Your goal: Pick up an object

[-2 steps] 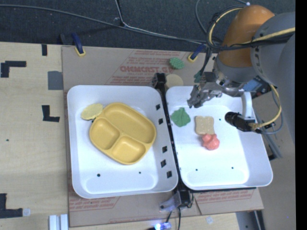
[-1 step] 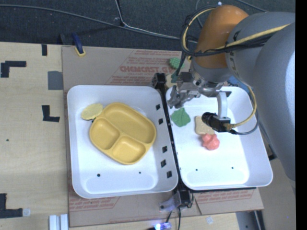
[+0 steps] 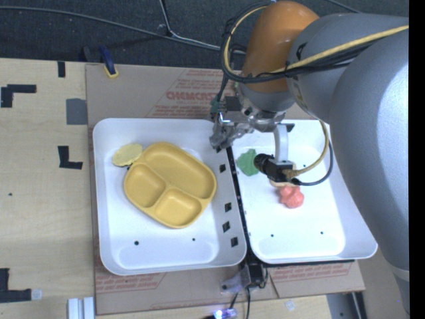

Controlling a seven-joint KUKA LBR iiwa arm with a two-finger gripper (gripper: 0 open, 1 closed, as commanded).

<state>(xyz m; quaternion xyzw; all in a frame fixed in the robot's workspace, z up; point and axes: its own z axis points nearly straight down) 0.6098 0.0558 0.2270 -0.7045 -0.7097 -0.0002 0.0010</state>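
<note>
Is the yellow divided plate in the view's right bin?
No. The yellow divided plate lies in the view's left bin, next to a pale yellow piece.

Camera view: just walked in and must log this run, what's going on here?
The grey arm reaches in from the right, its tool low over the far end of the wall between the left bin and the right bin. Nothing looks picked up yet: a yellow divided tray and a pale yellow piece lie in the left bin, a green piece and a pink piece in the right.
</note>
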